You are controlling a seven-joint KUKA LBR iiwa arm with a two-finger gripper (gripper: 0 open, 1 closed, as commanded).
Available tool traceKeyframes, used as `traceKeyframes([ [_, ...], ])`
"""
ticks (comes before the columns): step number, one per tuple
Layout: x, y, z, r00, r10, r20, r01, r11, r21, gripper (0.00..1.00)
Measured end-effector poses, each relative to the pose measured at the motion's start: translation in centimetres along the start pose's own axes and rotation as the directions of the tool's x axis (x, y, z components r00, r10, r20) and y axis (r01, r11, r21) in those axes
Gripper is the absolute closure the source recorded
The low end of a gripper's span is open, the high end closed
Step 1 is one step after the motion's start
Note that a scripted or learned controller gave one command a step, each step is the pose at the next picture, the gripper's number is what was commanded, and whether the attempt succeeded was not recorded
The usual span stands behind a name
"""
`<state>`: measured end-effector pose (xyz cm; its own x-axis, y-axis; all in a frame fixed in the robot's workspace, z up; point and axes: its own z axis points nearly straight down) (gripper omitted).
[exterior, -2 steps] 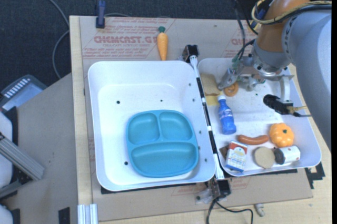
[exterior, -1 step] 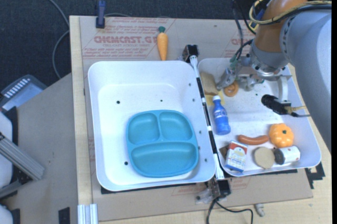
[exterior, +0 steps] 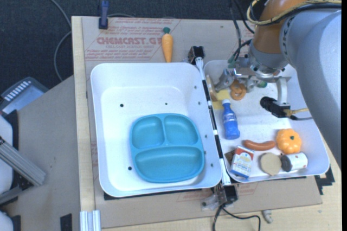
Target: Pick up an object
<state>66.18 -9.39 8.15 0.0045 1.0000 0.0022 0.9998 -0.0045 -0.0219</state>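
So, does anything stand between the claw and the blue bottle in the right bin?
Yes, perhaps. A small orange-brown thing lies close by the claw, on the side toward the blue bottle, and a pale yellow piece lies near the bottle's cap.

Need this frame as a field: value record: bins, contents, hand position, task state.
left bin: holds a blue divided plate
right bin: blue bottle, sausage, orange pumpkin, carton, round tan biscuit, white can
outside bins: carrot on the board behind the left bin
hand: over the far end of the right bin, with a small orange item just below it
grasp: cannot tell from this view
task state: no object visibly lifted
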Motion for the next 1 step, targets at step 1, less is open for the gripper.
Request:
traceKeyframes([
  [1, 0.01, 0.08, -1.06, 1.000, -0.001, 0.002, 0.001, 1.000, -0.004, 1.00],
])
